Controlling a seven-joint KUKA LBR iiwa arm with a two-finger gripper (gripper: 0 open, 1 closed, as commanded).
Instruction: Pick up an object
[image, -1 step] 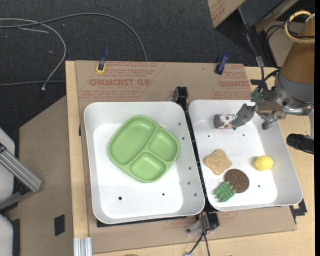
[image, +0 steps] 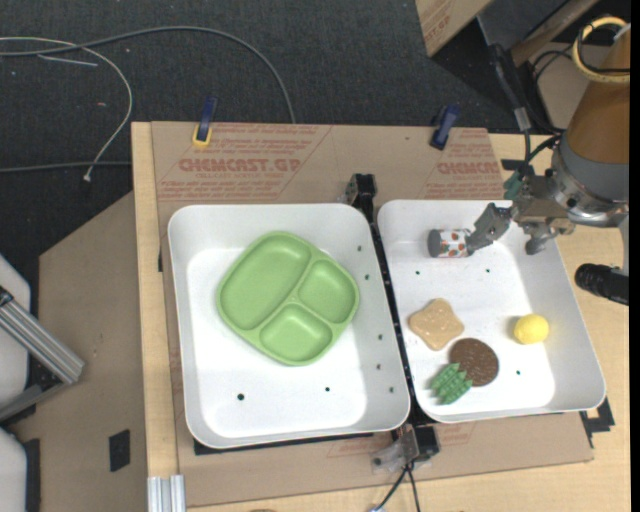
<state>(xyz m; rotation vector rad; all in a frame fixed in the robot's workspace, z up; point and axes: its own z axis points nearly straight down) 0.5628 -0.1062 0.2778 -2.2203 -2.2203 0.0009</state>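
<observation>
At the near edge of the right bin (image: 560, 400) you see a green toy (image: 451, 383) touching a brown disc (image: 474, 360), with a tan cracker (image: 436, 323) just behind them and a yellow ball (image: 530, 328) to their right. The small can (image: 450, 243) lies at the bin's far side, just left of the claw (image: 508, 231). You can't tell how far that claw is open, and nothing shows in its grip. Judging by this, no object is lifted yet; the whole pick remains.

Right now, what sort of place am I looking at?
Probably a robot lab bench for grasping tests: a robot arm reaching over two white bins, toy food inside, cardboard clamped down with blue clips, loose cables on dark carpet.
</observation>
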